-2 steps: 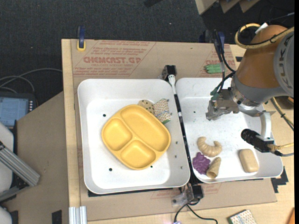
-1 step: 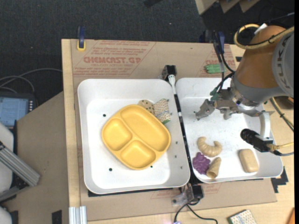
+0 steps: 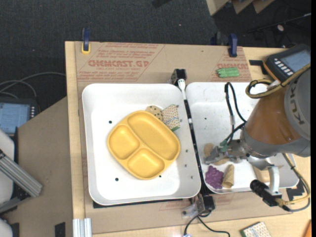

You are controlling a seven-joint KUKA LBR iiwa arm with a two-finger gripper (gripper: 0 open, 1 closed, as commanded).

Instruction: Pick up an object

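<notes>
Reaching in from the right with the grey arm point(image 3: 276, 127), orange band showing above the wrist, and lowering the gripper point(image 3: 217, 154) into the right bin point(image 3: 207, 102), near that bin's left wall and towards its front. Not showing clearly enough whether that gripper is open or closed, or whether anything is caught in it; cannot tell from this angle. Sitting just in front of the gripper, near the front left corner of the right bin: a purple object point(image 3: 213, 176), and touching it on its right a tan cone-shaped piece point(image 3: 228, 176). Peeking out at the gripper's upper left, close against it, a small tan piece point(image 3: 208, 147), though whether touching or only beside is not clear. Trailing across the back of the right bin, a black cable point(image 3: 229, 105) running towards the arm. Lying in the middle of the left bin point(image 3: 98, 112), a yellow divided tray point(image 3: 143, 144) with three compartments, turned at a slant. Tucking partly under the tray's far edge, a speckled round piece point(image 3: 154, 111) and beside it a patterned piece point(image 3: 171, 115). Resting on the brown sheet point(image 3: 123, 58) behind the bins, a small green item point(image 3: 227, 72), well apart from the gripper. Clamping the sheet's far edge, two blue clips point(image 3: 86, 41).
</notes>
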